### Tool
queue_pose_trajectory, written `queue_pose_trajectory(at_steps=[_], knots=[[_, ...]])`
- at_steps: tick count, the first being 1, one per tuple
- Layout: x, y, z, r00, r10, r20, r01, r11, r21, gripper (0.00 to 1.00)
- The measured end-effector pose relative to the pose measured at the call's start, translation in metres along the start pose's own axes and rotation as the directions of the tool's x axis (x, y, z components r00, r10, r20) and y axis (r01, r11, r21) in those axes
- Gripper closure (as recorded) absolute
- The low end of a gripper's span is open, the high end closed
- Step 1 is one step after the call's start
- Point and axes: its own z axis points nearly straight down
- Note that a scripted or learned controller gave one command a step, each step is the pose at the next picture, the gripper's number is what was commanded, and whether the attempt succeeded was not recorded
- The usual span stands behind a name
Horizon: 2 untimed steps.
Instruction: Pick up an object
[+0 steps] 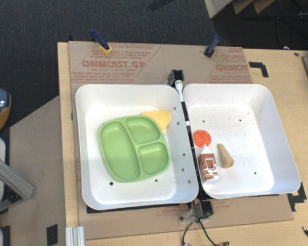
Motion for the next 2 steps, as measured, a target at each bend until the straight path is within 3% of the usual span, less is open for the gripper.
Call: queue_pose_trajectory(at_steps=[1, 2], knots=[[-0.072, -0.001, 0.004, 1.0, 0.011, 0.001, -0.011, 1.0, 0.014, 1.0], [0.017, -0.004, 0.164, 1.0, -0.002, -0.012, 0.002, 0.999, 0.036, 1.0]])
